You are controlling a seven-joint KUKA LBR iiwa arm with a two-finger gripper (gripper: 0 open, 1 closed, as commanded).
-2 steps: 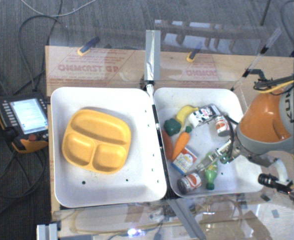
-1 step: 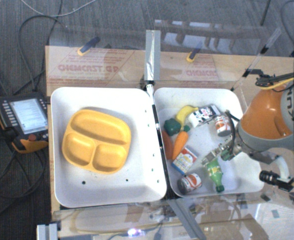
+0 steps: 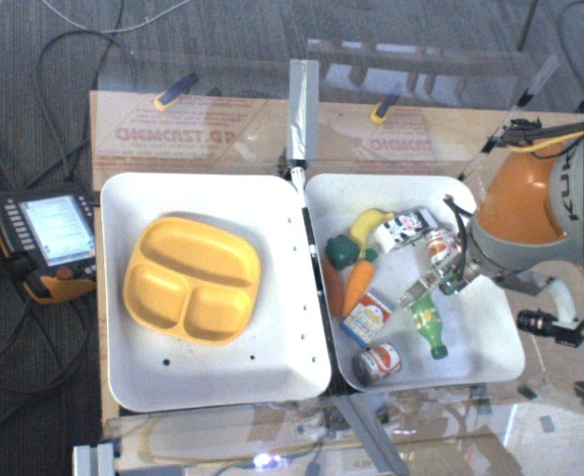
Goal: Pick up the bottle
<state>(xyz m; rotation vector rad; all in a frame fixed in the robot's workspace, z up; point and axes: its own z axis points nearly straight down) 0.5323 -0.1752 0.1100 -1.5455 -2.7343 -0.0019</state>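
In the right bin, gripper hangs just above the green bottle.

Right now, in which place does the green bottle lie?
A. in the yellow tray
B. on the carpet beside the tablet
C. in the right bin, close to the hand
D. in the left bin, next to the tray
C: the green bottle lies in the right bin, just below the hand.
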